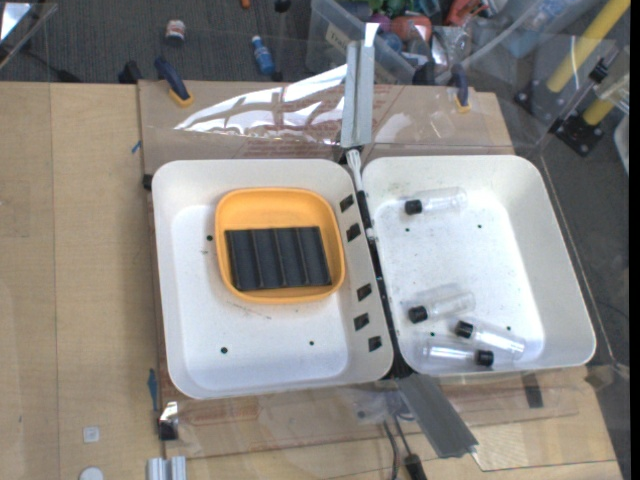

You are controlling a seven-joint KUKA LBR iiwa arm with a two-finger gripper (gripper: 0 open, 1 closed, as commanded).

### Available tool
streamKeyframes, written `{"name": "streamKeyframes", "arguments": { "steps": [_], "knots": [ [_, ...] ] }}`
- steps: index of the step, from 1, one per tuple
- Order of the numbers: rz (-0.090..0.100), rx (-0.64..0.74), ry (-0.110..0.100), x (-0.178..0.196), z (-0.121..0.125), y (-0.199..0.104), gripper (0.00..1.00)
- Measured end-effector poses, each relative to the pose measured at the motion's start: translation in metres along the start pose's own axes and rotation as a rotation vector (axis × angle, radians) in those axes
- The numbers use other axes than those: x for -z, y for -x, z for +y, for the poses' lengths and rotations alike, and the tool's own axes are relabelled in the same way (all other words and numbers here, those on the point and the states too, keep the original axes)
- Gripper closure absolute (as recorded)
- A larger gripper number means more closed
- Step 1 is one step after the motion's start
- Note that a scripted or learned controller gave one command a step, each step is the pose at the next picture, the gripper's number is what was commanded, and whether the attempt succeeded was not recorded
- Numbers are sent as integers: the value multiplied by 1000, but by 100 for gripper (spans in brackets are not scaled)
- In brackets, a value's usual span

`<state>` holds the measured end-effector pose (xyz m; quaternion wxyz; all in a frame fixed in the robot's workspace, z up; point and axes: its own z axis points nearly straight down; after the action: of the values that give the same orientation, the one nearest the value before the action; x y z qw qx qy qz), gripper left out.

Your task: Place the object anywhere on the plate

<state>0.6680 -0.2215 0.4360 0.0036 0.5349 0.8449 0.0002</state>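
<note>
An orange plate (pixel 279 205) sits in the left white bin (pixel 190 328), with a black ribbed tray (pixel 277 258) lying on it. In the right white bin (pixel 560 268) lie several clear plastic tubes with black caps: one near the back (pixel 434 203), one at mid front (pixel 438 307), and two close together at the front (pixel 487 338) (pixel 456 353).
A metal divider post (pixel 357 93) stands at the back between the bins. Black clips (pixel 364 290) line the seam between them. A clear box of colourful toys (pixel 440 13) sits behind the bench at the back right.
</note>
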Motion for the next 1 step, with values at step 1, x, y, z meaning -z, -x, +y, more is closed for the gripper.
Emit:
{"name": "streamKeyframes", "arguments": {
  "steps": [1],
  "knots": [
    [1, -77, 0, 0, -2, 2, 100]
  ]
}}
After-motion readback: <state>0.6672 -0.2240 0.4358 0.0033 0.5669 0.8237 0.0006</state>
